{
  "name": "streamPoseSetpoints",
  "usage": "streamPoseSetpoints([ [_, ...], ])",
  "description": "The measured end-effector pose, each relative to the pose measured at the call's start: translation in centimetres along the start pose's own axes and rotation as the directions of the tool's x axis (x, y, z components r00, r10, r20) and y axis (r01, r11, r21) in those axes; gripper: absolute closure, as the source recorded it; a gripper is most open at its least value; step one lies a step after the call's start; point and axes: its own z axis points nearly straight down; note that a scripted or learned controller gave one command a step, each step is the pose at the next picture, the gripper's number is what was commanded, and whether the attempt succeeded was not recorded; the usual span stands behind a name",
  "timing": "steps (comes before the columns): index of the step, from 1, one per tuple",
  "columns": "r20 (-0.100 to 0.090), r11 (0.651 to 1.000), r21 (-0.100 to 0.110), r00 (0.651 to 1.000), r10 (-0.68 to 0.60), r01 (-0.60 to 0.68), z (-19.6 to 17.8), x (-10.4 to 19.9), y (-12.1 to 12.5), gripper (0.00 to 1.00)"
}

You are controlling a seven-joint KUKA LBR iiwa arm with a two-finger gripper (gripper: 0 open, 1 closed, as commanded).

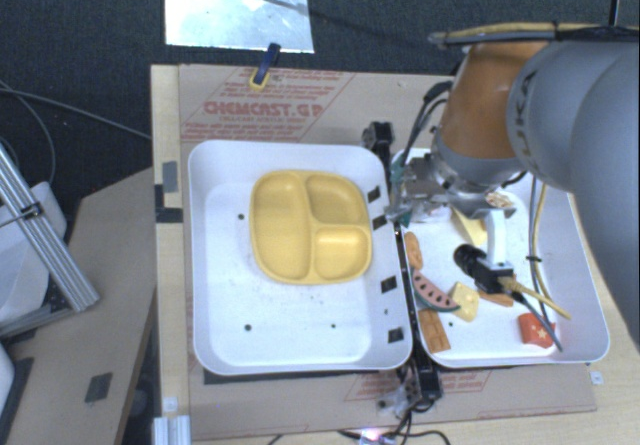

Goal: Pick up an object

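- Grey two-finger gripper (415, 195) low over right shallow white bin (580, 333), near toy food pieces (440, 298).
- Jaw state: cannot tell.
- Yellow divided plastic plate (308, 226) in left white bin (220, 333).

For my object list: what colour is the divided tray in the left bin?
Pale yellow tray, in the camera view.

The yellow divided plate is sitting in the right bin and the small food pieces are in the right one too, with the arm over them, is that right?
Not quite. The camera view shows the yellow divided plate in the left bin, not the right one. The rest stands: the small food pieces lie in the right bin, and the arm is over that bin.
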Motion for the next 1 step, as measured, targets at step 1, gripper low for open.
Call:
streamPoseSetpoints([
  [1, 0.006, 1.000, -0.001, 1.000, 0.018, -0.018, -12.67, -4.54, -1.52, 1.00],
])
